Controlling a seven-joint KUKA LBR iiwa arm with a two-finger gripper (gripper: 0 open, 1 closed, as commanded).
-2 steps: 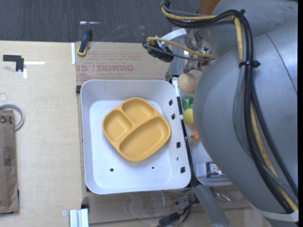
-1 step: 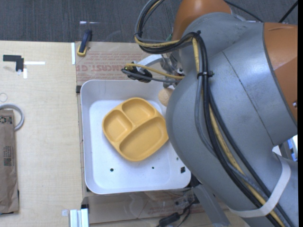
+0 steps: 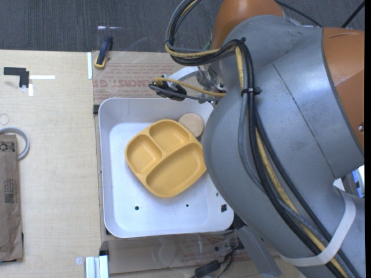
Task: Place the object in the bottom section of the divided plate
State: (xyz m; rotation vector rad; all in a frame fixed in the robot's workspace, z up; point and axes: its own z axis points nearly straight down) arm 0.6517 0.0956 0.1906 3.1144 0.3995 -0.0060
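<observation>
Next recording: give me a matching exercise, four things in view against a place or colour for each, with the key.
Things:
1. divided plate
2. round tan object
3. white bin
4. brown paper bag

Descriptions:
A. at the left edge of the bench
B. yellow, three sections
C. just beyond the plate's upper right rim
D. holds the plate

Pairs: 1-B, 2-C, 3-D, 4-A

The divided plate (image 3: 166, 158) lies in the bin (image 3: 116, 213), a round object (image 3: 193, 123) touching its upper right rim
</observation>
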